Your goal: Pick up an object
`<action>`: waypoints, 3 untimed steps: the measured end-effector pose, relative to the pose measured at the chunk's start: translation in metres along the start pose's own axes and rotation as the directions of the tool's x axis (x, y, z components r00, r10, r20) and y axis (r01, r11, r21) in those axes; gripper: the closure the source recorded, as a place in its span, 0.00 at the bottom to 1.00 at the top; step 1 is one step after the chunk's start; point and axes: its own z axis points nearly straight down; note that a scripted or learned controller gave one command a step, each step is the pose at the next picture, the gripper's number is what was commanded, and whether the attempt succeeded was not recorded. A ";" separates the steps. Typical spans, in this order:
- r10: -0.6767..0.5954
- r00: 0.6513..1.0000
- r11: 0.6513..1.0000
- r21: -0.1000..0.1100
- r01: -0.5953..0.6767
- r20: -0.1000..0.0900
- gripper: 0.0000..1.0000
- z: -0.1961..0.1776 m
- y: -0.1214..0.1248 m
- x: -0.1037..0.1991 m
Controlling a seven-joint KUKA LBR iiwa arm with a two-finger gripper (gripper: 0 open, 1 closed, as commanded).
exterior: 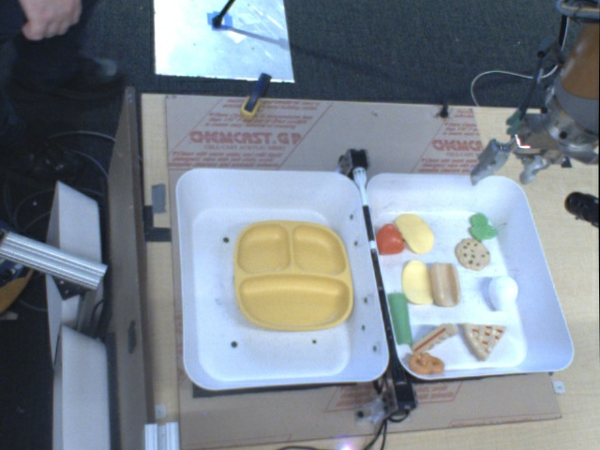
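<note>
Gripper [511,159]: hung above the right bin's [544,251] far rim, jaws spread, nothing between them. Candidate items lay below it, crowded: cookie [472,253], green piece [482,225], white egg [502,292], hot dog [443,284]. Risk: in such crowding, fingers could nudge neighbours and close on nothing.

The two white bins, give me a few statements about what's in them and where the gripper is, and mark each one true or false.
1. The yellow divided tray lies in the left bin. True.
2. The gripper is down among the toy food. False: it hangs over the right bin's far right corner, above the rim.
3. The cookie sits in the right bin. True.
4. The pizza slice lies on the yellow tray. False: it is in the right bin, near its front edge.
5. The gripper holds the white egg. False: the egg lies in the bin.
</note>
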 end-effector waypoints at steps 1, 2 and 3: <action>0.003 1.000 1.000 -0.001 -0.003 0.001 0.00 0.184 -0.011 -0.024; 0.002 1.000 1.000 0.008 -0.002 -0.004 0.00 0.179 -0.084 0.014; -0.002 1.000 1.000 -0.008 0.002 0.004 0.00 0.151 -0.019 -0.028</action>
